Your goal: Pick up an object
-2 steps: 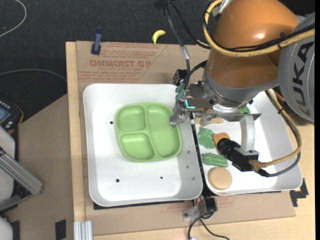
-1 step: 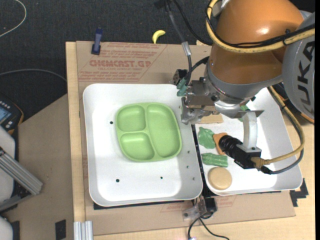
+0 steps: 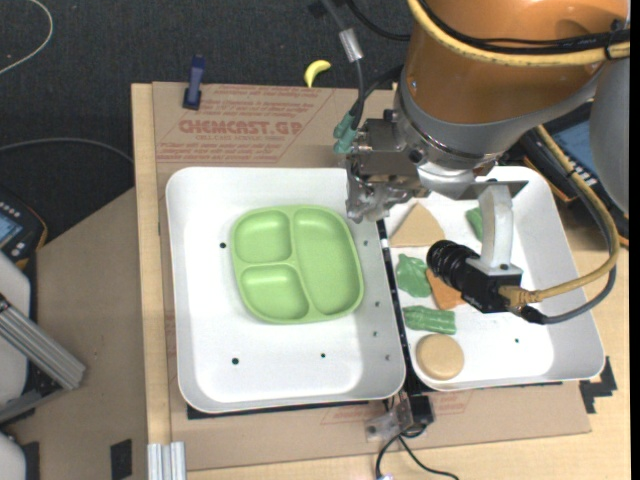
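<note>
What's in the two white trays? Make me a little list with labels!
left bin: shallow white bin
in it: light green plastic plate with three sections, nothing on it
right bin: shallow white bin
in it: tan triangular wedge, bumpy green toy piece, second green toy piece, orange piece partly hidden, round tan disc
gripper: over the strip where the bins meet, beside the wedge
holding: cannot tell
</note>
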Motion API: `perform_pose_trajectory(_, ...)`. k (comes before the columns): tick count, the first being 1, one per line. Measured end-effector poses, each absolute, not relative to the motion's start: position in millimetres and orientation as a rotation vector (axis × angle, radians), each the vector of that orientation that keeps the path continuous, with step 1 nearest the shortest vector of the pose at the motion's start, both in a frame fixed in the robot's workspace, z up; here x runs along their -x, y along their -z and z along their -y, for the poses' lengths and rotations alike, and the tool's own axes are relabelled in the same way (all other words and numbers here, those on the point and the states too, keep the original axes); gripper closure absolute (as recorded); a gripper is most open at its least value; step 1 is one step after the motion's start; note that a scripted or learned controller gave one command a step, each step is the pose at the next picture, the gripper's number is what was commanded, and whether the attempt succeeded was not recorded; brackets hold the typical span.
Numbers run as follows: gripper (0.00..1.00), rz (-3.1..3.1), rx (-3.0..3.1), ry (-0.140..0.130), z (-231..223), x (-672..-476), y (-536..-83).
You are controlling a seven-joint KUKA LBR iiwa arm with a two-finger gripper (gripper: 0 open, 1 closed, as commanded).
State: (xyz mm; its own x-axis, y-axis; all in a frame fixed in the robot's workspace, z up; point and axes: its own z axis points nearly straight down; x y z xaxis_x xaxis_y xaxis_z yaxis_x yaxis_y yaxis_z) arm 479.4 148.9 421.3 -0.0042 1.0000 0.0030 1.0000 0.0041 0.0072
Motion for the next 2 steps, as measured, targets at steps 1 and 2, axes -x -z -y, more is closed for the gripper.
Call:
perform_pose_trajectory(1,1.0,-2.221,-2.219,-0.005,-147.3,-479.9,-428.5)
perform_pose_trajectory(2,1.0,-2.22,-2.218,-0.007,-147.7,-480.3,-438.6)
